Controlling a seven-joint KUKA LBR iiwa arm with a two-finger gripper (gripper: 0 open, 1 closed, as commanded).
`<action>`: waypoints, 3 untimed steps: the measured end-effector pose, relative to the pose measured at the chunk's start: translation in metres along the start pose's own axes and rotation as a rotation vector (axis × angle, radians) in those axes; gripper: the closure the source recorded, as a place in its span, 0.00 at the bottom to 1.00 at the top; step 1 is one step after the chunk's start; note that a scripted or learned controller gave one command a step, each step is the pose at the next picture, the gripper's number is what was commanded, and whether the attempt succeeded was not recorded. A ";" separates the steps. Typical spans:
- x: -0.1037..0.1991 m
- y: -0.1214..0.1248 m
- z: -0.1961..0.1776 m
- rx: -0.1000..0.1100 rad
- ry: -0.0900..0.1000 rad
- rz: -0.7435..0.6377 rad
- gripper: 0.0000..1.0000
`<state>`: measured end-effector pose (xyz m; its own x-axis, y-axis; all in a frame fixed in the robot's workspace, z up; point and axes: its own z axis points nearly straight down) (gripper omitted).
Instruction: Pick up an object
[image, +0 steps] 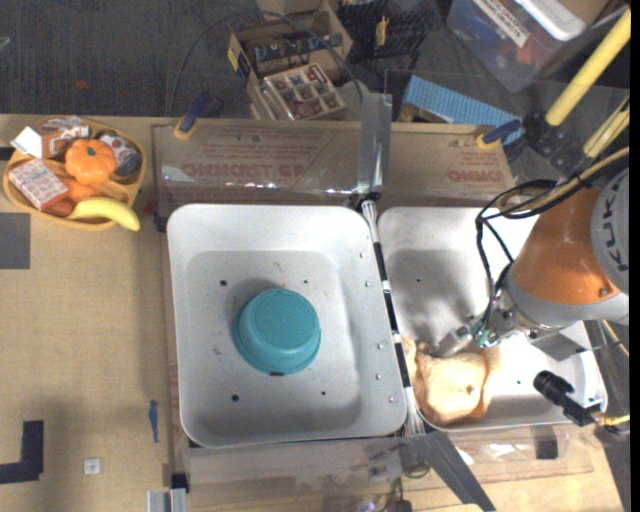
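currently reaching: fingers (470, 338) just above bread slice (455, 387) in right bin (430, 250), opening unclear; needs descent, close.

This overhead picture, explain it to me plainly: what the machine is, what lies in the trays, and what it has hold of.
One camera looks down at a slant on a bench with two white bins. The grey and orange shape on the right is a robot arm; its end effector reaches into the right bin. It is meant to pick something up. Just below the end effector lies a tan, toast-like piece; I cannot tell whether it is gripped. The left bin holds an upturned teal bowl. On the bench at the far left stands a dish of toy food, with a banana and a small pumpkin.
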<state>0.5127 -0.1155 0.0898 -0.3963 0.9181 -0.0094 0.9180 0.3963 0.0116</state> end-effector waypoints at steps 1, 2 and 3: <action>-0.029 0.006 0.001 0.003 0.002 0.230 0.00; -0.051 0.003 -0.045 0.008 0.005 0.011 0.00; -0.040 -0.020 0.000 0.000 0.004 -0.170 0.00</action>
<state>0.5099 -0.1602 0.0904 -0.5460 0.8377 -0.0077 0.8377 0.5461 0.0104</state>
